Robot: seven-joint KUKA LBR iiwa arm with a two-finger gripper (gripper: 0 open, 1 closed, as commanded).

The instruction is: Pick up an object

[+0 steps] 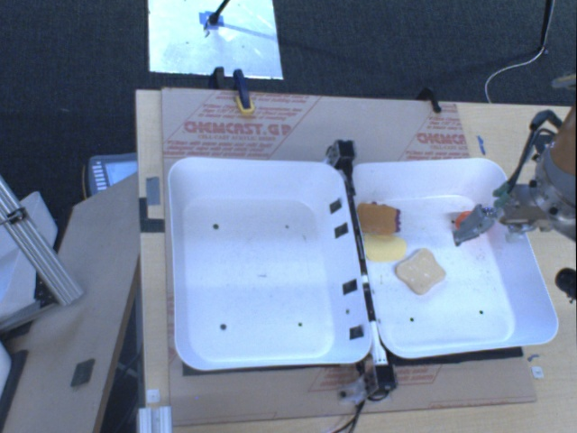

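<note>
Orange object (462,216) beside tool (472,225)

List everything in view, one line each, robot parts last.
bins: two, white, side by side on the bench.
sandwich-like toy: one, orange-brown with a dark band, right bin near the divider.
flat yellow piece: one, pale yellow, right bin, just below the sandwich-like toy.
toast-like piece: one, tan, right bin centre.
small orange item: one, right bin, by the gripper; too small to identify.
clamp: one, blue and yellow, top edge of the bench.
metal plate: one, silver, on the dark floor above.
gripper: one, grey, over the right bin.
</note>
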